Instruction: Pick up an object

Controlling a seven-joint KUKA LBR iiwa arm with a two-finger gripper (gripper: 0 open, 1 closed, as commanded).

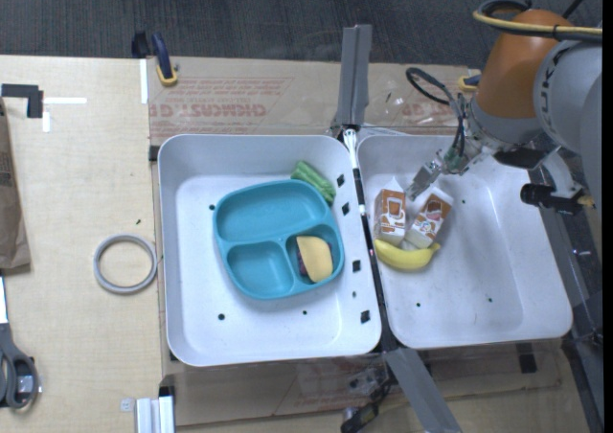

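Gripper [427,175] low in the right bin [498,311], at the top of a small cluster of things.

The right bin's front and right floor lie bare, with open room there; its clutter sits against the left wall: two small cartons [390,214] side by side, and a banana [405,256] just in front, touching them. The gripper's tip meets the upper edge of the right carton; whether its fingers are open or shut cannot be told, being small and blurred. In the left bin [192,316] a blue divided tray [254,220] holds a yellow item [315,256], with a green object [314,178] half hidden behind the tray's rim. A grey ring [125,262] rests on the counter [72,182], well apart.
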